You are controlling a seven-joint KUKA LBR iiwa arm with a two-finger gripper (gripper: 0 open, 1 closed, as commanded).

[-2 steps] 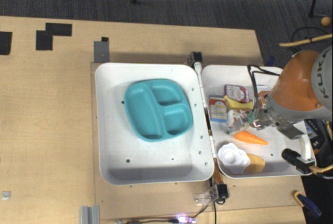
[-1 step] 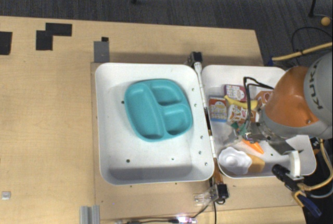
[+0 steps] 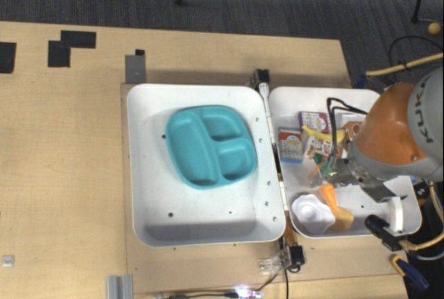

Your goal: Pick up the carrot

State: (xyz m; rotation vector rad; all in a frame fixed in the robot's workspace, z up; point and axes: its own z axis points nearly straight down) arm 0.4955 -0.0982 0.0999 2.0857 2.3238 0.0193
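Observation:
The carrot (image 3: 329,198) is a short orange piece lying in the right bin (image 3: 361,202), near its front, beside a white cup (image 3: 309,211). My gripper (image 3: 325,175) hangs over the right bin just behind the carrot's far end, close above it. The arm's grey wrist and orange band (image 3: 388,131) cover the bin's right half and hide much of the gripper. Whether the carrot is touched cannot be seen.
Behind the gripper lie a small picture box (image 3: 291,144), a yellow item (image 3: 316,130) and other small packs. A tan object (image 3: 343,220) sits right of the cup. The left bin (image 3: 149,173) holds a teal divided plate (image 3: 210,145). Cables run along the right edge.

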